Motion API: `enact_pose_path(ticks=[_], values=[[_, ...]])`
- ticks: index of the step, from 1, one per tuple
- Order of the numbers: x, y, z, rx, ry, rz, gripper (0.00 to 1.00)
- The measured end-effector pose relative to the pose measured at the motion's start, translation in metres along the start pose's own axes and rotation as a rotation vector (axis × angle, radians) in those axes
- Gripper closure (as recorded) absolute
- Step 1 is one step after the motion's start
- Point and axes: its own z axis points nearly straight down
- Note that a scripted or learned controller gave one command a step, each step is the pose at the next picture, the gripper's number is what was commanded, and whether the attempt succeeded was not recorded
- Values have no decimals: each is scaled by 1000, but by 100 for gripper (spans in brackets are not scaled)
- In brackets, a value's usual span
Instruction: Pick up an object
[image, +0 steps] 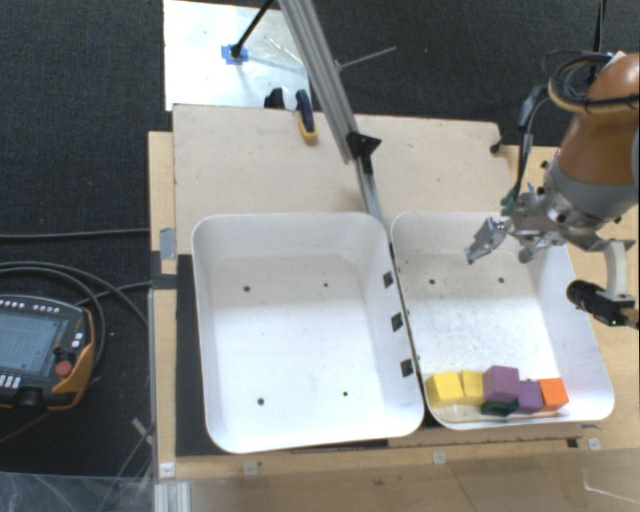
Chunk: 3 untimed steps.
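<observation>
The pincer (505, 240) hangs over the top of the right bin (470, 300), open, with nothing in it. The blocks (497, 389) sit far down at the bin's near edge. Reaching comes next: move down to one block.

Your arm (598, 120) is cut off by the right edge. The teach pendant (40, 350) runs off the left edge. The dark green block (498, 407) sits partly hidden behind the purple block (503, 381).
</observation>
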Motion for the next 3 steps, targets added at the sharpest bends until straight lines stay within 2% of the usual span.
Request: enact_pose_path(ticks=[1,2,3], values=[[18,-10,155,8,1,1,0],[17,-7,140,-2,0,0,100],[40,20,50,-9,-1,-6,100]])
